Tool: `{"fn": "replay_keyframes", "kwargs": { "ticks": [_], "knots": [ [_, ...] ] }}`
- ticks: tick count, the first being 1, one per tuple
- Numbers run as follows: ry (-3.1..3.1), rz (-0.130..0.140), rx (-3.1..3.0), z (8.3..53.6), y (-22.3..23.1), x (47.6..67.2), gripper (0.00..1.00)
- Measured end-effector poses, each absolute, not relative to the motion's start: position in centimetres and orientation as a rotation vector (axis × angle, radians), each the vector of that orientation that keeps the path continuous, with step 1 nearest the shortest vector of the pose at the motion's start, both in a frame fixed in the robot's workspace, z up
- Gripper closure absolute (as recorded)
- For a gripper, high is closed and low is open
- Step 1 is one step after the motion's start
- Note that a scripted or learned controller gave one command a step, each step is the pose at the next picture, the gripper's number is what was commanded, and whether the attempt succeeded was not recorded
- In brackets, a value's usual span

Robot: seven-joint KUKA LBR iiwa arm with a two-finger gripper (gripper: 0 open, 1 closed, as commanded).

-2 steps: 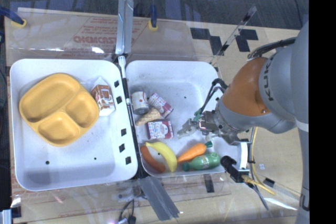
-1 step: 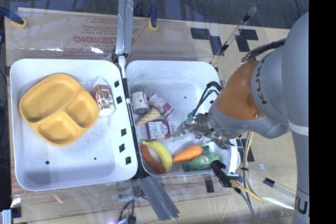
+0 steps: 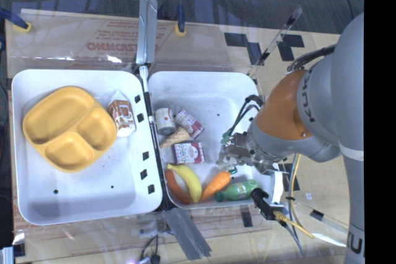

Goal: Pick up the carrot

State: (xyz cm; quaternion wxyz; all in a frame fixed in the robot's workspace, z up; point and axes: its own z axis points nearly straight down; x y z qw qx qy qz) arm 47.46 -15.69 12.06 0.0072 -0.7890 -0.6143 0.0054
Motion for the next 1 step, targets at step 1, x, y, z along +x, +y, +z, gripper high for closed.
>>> {"fn": "replay_keyframes", "kwargs": {
  "ticks": [1],
  "knots": [
    [-1.922,0.016,-2.468,12.06,-15.68,47.47,0.0]
  ]
}}
